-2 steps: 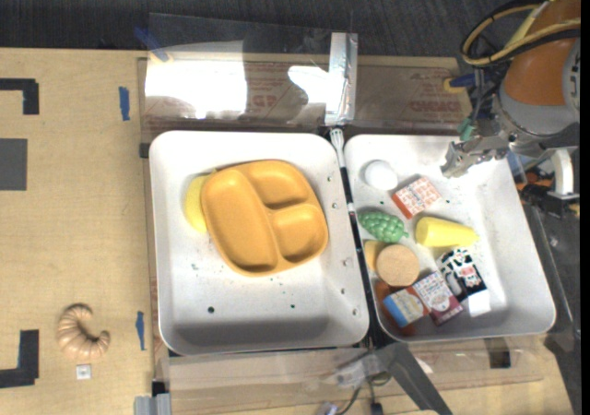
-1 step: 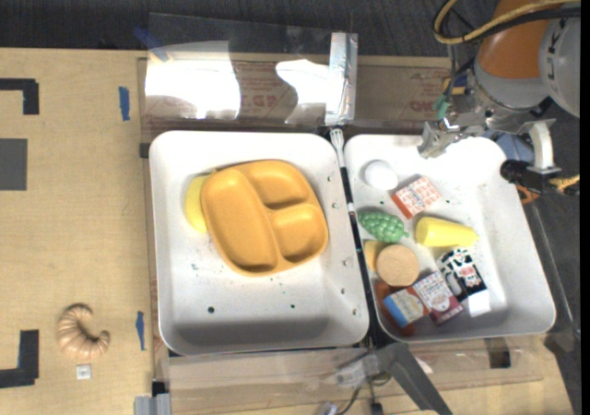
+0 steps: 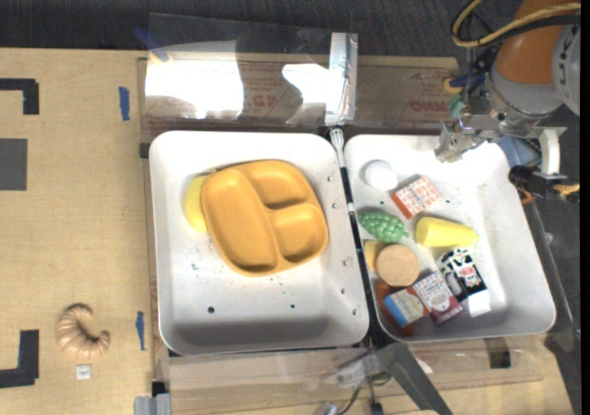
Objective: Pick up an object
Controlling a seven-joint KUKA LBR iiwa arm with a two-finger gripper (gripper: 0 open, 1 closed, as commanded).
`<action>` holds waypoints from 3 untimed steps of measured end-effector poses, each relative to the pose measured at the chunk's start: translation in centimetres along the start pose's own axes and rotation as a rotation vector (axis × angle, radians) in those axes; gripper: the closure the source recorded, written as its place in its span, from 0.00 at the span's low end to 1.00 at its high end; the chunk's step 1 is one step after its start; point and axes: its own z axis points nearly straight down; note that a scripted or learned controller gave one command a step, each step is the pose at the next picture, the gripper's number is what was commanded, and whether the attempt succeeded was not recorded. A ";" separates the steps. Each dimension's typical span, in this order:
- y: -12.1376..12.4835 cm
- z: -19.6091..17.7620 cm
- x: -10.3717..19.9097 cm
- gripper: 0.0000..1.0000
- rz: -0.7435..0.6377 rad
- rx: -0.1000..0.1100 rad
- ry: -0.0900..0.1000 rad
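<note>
My gripper (image 3: 458, 138) hangs over the far right corner of the right bin (image 3: 525, 247), beneath the grey wrist and orange band of the arm (image 3: 535, 44). Nothing shows in it. Below it in that bin lie a white round cap (image 3: 379, 172), a red and white box (image 3: 416, 195), a green bumpy piece (image 3: 384, 225), a yellow wedge (image 3: 442, 232), a tan disc (image 3: 397, 265), a black and white carton (image 3: 462, 272) and small red packets (image 3: 433, 296). The nearest items sit left of and nearer than the gripper.
The left bin (image 3: 175, 247) holds an orange divided plate (image 3: 263, 214) lying over a yellow item (image 3: 193, 203). A toy croissant (image 3: 82, 330) rests on the bench at the lower left. A clear plastic sheet (image 3: 240, 81) stands behind the bins.
</note>
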 end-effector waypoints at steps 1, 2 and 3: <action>0.6 -0.7 6.2 1.00 -0.031 0.001 0.004; -8.4 8.8 2.8 1.00 -0.574 0.000 0.002; -6.0 -1.0 9.7 1.00 -0.379 -0.008 0.002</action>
